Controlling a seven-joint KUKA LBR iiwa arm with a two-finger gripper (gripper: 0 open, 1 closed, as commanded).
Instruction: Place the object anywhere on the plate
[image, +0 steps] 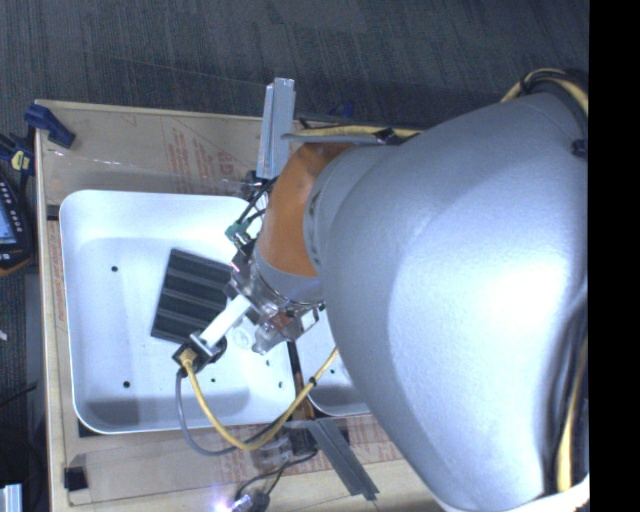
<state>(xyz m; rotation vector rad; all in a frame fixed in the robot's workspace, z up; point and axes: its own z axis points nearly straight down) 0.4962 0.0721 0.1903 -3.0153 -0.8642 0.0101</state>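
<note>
Black ribbed slab (190, 295) lies in white bin (90, 230); red bench print (190, 150) unreadable; end effector (263, 325) state unclear.

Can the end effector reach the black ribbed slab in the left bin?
Probably yes: the end effector hangs right beside the black ribbed slab, with nothing lying between them.

my arm (450, 300) is plain grey across the right of the frame, with an orange band (285, 225) near the centre. the bin (90, 300) at left is white, and the slab (190, 293) in it is black with lengthwise ridges. the bench (150, 150) is pale tan with faint red lettering. the clamp (48, 122) at upper left is blue. the floor (300, 40) along the top is dark grey.
</note>
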